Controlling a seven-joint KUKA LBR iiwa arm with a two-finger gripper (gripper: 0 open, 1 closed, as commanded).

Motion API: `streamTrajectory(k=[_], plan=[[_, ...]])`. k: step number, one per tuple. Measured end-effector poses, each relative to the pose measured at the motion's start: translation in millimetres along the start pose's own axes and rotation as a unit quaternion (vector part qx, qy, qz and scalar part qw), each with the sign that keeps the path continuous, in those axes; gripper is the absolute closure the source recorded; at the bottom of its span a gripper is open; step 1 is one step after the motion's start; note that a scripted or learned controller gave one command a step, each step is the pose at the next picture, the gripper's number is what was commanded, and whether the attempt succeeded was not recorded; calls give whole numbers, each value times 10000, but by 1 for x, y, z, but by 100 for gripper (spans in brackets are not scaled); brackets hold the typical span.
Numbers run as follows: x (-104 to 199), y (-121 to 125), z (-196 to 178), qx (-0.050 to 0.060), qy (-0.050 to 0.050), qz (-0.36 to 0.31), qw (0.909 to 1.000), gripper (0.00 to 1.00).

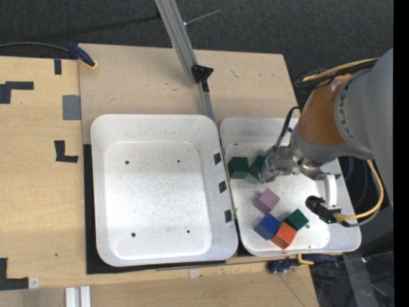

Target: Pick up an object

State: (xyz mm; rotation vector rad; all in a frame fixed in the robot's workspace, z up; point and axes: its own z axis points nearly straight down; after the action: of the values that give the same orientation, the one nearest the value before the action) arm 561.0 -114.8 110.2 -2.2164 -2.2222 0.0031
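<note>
My gripper (271,169) is low in the right bin (249,128), near its middle. It is right beside a green block (258,165), which it partly covers; whether they touch is unclear. A second, darker green block (238,167) lies just left of that one. Nearer the front lie a purple block (268,201), a blue block (268,226), an orange block (285,235) and a small green block (297,219), the last three close together. The grey arm with its orange band (323,117) comes in from the right.
The left bin (156,187) is wide and shallow and shares a raised rim with the right bin. A slanted metal pole (182,40) ends just behind the bins. Cables (358,216) run along the right bin's outer edge.
</note>
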Motion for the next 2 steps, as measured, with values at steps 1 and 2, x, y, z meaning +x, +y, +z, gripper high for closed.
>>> streamTrajectory(k=[1,2], plan=[[7,8,-50,-34,-5,2,10000,100],[17,14,-100,-40,-7,0,10000,100]])
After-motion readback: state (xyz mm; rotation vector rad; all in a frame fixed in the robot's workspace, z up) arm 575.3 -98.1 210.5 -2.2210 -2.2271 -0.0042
